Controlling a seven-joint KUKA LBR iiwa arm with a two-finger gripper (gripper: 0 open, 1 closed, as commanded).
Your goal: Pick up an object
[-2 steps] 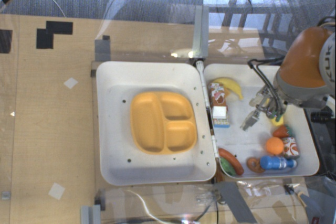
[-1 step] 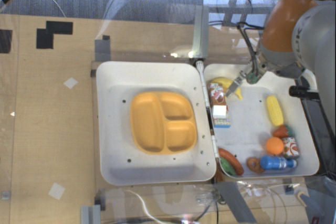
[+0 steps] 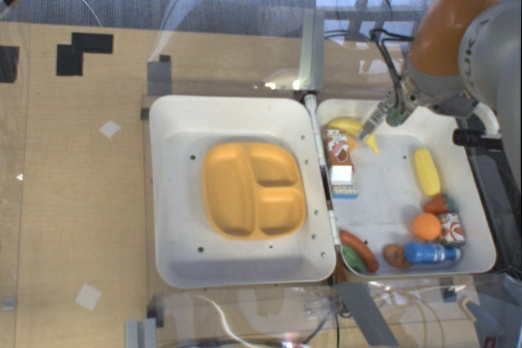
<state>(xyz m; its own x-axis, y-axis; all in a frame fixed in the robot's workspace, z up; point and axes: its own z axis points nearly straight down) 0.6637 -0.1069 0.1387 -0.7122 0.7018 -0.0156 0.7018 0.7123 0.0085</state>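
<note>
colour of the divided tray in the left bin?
Yellow-orange, plain, no pattern. The divided tray shows best in the camera view, lying in the left bin.

We are seeing a curved yellow plastic banana [image 3: 346, 127] lying at the far left of the right white bin [image 3: 481, 257], beside a brown-and-white carton [image 3: 340, 165] lying flat along the left wall. A yellow corn cob [image 3: 426, 171] is lying toward the right. Near the front, an orange ball [image 3: 425, 226], a blue bottle [image 3: 430, 254] and a red sausage [image 3: 360, 248] are resting.
</note>
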